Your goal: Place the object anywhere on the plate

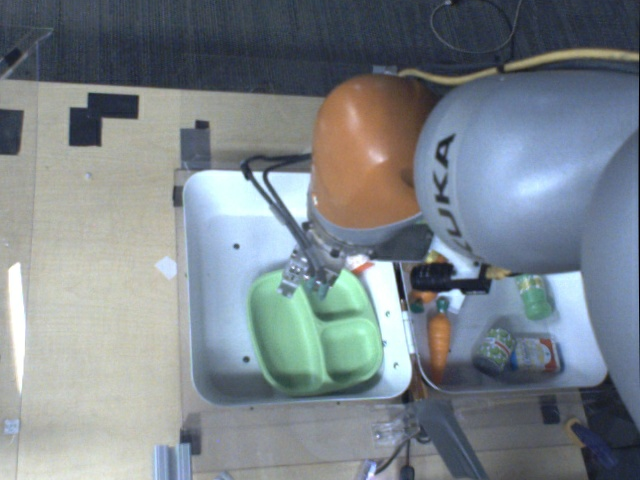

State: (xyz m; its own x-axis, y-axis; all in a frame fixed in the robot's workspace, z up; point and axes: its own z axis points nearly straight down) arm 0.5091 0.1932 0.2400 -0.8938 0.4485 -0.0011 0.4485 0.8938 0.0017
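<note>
Green plate (pixel 300 343) against bin (pixel 215 268) front wall.

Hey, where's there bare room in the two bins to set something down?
The left bin has bare floor left of and behind the green plate. The pincer hangs over the plate's back edge. The right bin is crowded: carrot, can, green bottle.

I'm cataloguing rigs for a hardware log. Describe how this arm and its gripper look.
The bulky grey arm has smooth rounded casings, with black KUKA lettering along one segment and a glossy orange band above the wrist. Thin dark cables loop down to the small metallic two-finger gripper.
</note>
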